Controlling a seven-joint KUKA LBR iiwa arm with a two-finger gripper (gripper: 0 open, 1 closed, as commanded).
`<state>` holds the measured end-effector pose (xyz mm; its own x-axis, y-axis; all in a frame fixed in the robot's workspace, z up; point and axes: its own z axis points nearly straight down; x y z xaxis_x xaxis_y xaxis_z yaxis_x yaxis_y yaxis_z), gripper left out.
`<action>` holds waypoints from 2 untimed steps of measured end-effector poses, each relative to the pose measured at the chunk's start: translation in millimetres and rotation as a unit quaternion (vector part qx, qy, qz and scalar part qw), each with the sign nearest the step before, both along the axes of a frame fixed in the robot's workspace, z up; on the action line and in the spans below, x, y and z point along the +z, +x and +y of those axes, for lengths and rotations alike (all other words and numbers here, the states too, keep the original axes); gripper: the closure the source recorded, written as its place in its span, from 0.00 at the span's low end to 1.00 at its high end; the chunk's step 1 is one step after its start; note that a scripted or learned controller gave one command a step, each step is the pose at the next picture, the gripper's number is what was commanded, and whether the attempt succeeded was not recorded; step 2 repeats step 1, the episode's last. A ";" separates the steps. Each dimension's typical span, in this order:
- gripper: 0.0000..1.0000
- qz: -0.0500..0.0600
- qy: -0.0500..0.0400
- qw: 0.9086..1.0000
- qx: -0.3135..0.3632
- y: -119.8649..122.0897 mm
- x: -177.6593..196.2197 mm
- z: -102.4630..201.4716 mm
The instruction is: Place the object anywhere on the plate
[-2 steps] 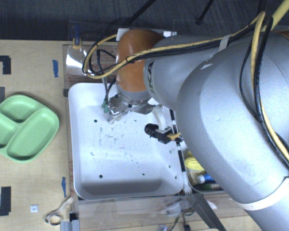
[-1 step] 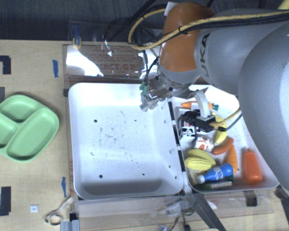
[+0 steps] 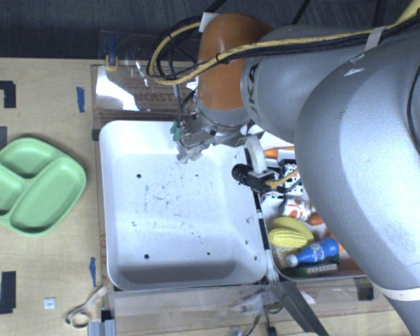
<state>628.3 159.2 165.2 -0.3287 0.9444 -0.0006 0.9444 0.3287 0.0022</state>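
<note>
A green plate [image 3: 33, 185] with three compartments lies on the wooden bench at the far left, nothing on it. My gripper [image 3: 187, 148] hangs over the far edge of the left white bin [image 3: 126, 208], near its upper middle. Nothing shows between its fingers. The arm covers most of the right bin, where a yellow corn cob [image 3: 290, 238], a yellow banana-like piece [image 3: 289, 225] and a blue bottle [image 3: 316, 253] lie at the near end.
Orange and white items [image 3: 299, 205] sit in the right bin beside the arm. Blue tape marks [image 3: 80, 98] and black corner marks [image 3: 5, 93] lie on the bench. A clear plastic panel [image 3: 129, 82] stands behind the left bin.
</note>
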 end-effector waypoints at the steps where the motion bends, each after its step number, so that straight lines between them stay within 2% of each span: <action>1: 1.00 0.000 0.000 0.991 -0.131 14.7 -12.5 -31.7; 2: 1.00 0.000 0.000 0.991 -0.131 14.7 -12.5 -31.7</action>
